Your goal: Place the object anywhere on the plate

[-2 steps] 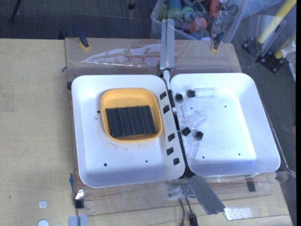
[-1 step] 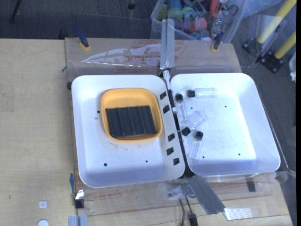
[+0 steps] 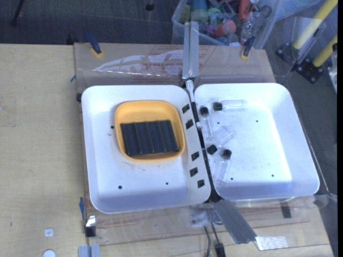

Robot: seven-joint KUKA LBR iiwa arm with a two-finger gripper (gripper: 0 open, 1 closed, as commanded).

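A yellow plate (image 3: 124,113) sits in the left white bin (image 3: 102,170), with a dark ribbed rectangular block (image 3: 149,137) lying flat on it. In the right white bin (image 3: 268,143) several small clear vials with black caps lie near the left wall: one vial (image 3: 229,105) at the top, others (image 3: 220,138) lower down by the divider.
A metal divider strip (image 3: 196,143) with black tabs runs between the two bins. A clear tub of colourful toys (image 3: 225,9) stands behind the bins. The wooden bench (image 3: 37,143) extends to the left.
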